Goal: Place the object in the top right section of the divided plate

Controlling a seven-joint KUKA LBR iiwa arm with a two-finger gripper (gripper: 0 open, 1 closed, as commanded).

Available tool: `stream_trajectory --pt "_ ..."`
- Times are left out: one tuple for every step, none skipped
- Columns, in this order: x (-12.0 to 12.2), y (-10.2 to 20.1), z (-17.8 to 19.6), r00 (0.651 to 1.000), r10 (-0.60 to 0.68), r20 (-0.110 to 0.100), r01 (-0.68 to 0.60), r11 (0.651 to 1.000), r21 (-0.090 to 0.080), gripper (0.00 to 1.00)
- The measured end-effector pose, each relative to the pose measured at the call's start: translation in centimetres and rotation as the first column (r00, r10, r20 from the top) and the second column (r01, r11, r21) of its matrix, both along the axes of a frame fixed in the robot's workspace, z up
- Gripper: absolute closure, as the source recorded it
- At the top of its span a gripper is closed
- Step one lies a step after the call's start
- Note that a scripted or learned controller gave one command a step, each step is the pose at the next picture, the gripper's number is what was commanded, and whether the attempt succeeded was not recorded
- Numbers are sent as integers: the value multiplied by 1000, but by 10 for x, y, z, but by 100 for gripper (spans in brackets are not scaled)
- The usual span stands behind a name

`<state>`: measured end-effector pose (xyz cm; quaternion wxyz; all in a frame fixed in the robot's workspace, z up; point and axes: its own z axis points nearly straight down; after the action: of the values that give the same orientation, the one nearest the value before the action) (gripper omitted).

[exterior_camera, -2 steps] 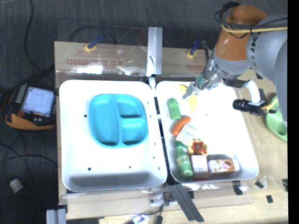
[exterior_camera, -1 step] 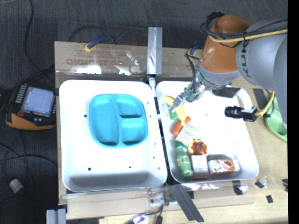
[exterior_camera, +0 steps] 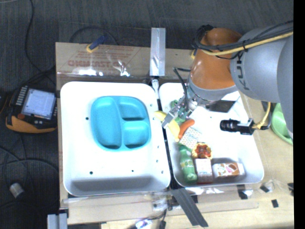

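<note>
The blue divided plate (exterior_camera: 120,121) lies in the left white bin (exterior_camera: 76,175), with one large section on its left and two smaller ones on its right. My gripper (exterior_camera: 175,112) hangs low at the left edge of the right bin (exterior_camera: 255,168), just right of the wall between the bins. It sits among a yellow piece (exterior_camera: 160,114), a green-yellow piece (exterior_camera: 173,127) and an orange carrot-like item (exterior_camera: 186,127). The wrist hides what lies directly under it.
Lower in the right bin lie a green bottle (exterior_camera: 187,165), a white patterned packet (exterior_camera: 189,138), a red toy (exterior_camera: 202,150) and small cartons (exterior_camera: 227,169). A black camera mount (exterior_camera: 236,125) juts in from the right. The arm's orange band (exterior_camera: 215,61) looms over the bin's top.
</note>
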<state>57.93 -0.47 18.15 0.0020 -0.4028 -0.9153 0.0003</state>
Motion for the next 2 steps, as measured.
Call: stream_trajectory --pt "26 -16 63 997 73 2 -73 997 0 100" --pt "-7 64 17 971 240 0 -240 971 1 100"
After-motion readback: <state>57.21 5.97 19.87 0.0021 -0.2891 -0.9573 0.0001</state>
